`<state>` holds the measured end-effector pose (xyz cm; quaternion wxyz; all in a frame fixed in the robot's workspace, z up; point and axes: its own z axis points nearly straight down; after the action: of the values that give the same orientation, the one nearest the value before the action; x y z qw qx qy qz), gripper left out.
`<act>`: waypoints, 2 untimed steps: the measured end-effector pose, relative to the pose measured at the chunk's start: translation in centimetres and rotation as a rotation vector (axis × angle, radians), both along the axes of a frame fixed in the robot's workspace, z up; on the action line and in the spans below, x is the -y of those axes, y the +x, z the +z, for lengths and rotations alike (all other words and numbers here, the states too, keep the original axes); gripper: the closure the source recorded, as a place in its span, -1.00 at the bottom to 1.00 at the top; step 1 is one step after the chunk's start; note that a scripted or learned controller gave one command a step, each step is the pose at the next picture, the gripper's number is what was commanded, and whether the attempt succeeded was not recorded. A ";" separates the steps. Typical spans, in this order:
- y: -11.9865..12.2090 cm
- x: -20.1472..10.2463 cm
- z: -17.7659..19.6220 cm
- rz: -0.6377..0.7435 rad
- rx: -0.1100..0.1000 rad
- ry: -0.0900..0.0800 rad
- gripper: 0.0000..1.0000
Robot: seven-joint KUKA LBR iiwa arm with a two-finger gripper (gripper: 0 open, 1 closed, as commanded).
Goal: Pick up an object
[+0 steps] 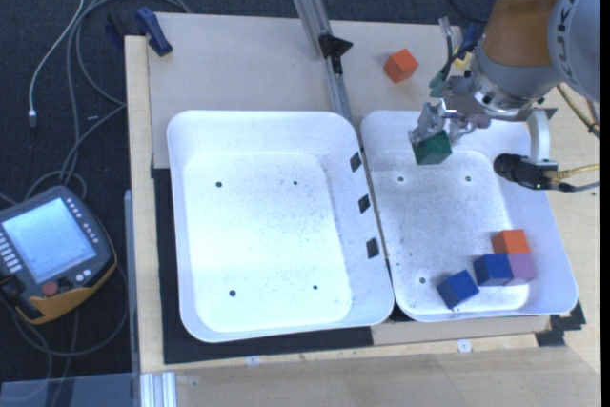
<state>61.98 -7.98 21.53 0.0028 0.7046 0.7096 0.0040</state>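
My gripper [435, 131] hangs over the back of the right bin [419, 214], shut on a green block [432, 148] that sits between its fingers, above the bin floor. In the bin's front right corner lie two blue blocks [457, 288] [493, 269], an orange block [511, 240] and a purple block [521, 266], clustered together. Another orange block [401, 65] rests on the bench behind the bins.
The left bin [191, 205] sits beside the right one. A metal post [310, 5] rises slanting from between the bins at the back. A blue clamp [152, 30] is at the bench's back left corner. A teach pendant [52, 248] lies on the floor left.
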 end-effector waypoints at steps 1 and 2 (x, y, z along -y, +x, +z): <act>-1.1 -7.8 -1.6 0.002 -0.014 0.003 1.00; -8.0 -13.0 -1.6 -0.001 -0.018 0.002 1.00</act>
<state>54.02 5.00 19.91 -0.0043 0.7049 0.7093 -0.0016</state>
